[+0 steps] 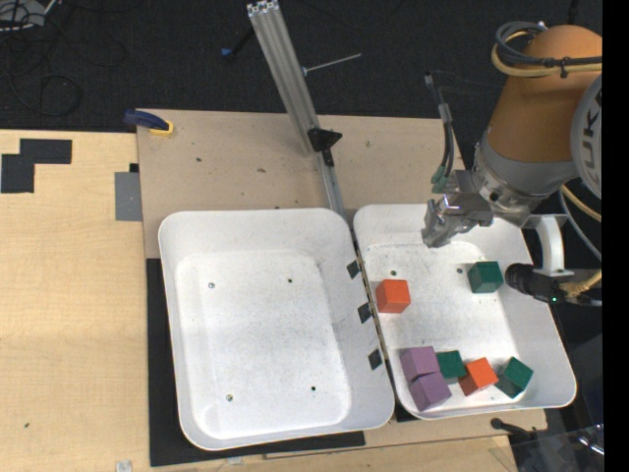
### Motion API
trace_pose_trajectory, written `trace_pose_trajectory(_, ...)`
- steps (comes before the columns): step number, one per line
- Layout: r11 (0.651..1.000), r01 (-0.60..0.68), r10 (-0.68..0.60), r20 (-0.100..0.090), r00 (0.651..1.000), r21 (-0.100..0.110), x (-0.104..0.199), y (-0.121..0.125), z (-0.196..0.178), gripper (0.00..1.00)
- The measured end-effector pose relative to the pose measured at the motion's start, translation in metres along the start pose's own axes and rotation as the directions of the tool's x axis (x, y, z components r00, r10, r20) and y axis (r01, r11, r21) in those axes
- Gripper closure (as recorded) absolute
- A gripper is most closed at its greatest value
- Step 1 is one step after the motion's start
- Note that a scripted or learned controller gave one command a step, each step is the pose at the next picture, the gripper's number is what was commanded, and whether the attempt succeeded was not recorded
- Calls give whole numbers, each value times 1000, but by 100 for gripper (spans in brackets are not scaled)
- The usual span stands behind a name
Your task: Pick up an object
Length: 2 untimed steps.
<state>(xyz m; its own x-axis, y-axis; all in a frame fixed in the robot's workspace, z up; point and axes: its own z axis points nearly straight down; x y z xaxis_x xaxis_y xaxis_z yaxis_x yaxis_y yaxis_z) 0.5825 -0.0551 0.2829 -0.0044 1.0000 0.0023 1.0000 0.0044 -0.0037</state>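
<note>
camera view: fingers [439, 232] hang over the right bin [536, 347]; their opening cannot be told.

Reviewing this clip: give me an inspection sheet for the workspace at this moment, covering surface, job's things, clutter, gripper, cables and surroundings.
Surface: wooden bench bearing a left bin and a right bin, side by side.
Job's things: all in the right bin: orange cube, dark green cube; along the near edge a purple block, small green cube, second orange cube, green cube.
Clutter: blue-and-yellow clamp at the bench's far left corner.
Gripper: gripper over the right bin's far part, nothing seen between its fingers.
Cables: bundle running down to the wrist; loose cables on the dark floor.
Surroundings: slanted aluminium bar.
</note>
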Motion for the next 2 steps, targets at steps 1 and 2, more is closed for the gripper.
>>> trace_pose_trajectory(1, 1000, 0, 0, 0, 1000, 2, 49, -2, 23, 100)
trace_pose_trajectory(2, 1000, 0, 0, 0, 1000, 2, 95, -15, 29, 100)
